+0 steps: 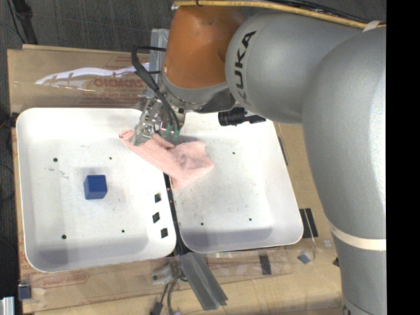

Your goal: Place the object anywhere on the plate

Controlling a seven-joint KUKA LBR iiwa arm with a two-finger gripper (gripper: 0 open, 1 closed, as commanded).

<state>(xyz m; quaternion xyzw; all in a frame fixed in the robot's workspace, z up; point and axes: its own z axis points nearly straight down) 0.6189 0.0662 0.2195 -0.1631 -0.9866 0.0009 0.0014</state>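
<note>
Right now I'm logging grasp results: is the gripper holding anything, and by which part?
Cannot be told. The gripper sits at the upper left end of the pink cloth, which drapes across both bins' shared edge.

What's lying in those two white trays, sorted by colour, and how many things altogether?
Blue: 1, a small blue cube in the left bin.
Pink: 1, a crumpled pink cloth draped across the divide between the left bin and the right bin, beneath the gripper.
Total: 2
</note>
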